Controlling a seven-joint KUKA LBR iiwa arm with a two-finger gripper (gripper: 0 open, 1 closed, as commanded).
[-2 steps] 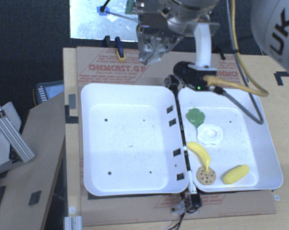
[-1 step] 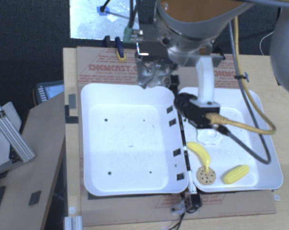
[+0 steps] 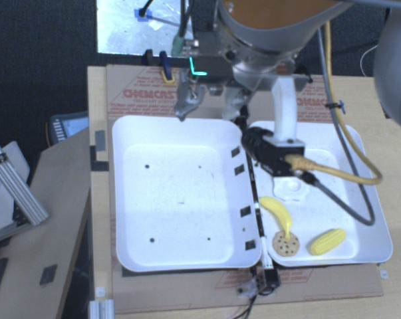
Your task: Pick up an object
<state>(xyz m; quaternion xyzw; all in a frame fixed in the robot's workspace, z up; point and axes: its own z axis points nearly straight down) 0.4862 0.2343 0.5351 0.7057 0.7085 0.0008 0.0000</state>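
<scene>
Over the right bin (image 3: pixel 376 234), the gripper (image 3: pixel 187 105) sits high; I cannot tell its grip; drop straight onto the corn (image 3: pixel 327 241), maybe easiest.

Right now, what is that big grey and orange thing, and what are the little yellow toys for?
That is a robot arm, seen by a camera looking down from above the bench. It reaches in from the right. Its end effector, the part meant to grab things, hangs over the far edge of the left bin, and I see nothing held in it. In the right bin lie a toy banana, a round cookie touching the banana's tip, and a yellow corn cob beside them. The robot's job is to pick up one of the toys.
</scene>
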